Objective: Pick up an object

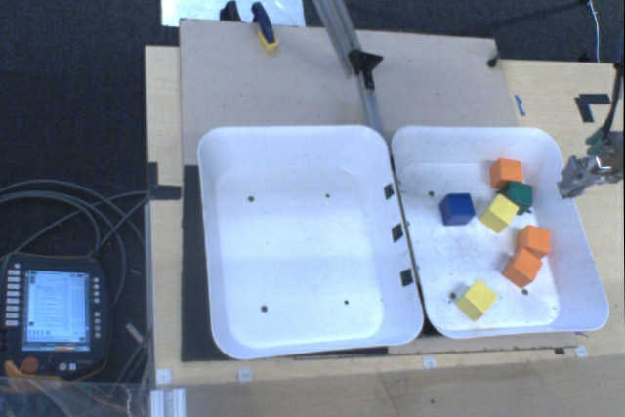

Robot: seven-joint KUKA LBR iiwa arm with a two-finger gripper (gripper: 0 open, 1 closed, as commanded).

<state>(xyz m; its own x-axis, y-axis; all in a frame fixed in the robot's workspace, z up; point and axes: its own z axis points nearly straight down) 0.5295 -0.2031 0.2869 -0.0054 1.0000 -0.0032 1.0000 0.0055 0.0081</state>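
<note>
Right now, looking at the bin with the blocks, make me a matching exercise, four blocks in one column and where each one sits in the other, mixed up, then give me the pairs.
Column one:
1. blue block
2. green block
3. orange block at the top
4. yellow block at the bottom

Column two:
A. farthest from the camera
B. nearest the bin's front edge
C. nearest the divide between the bins
D. tucked between an orange and a yellow block

Pairs: 1-C, 2-D, 3-A, 4-B
</note>
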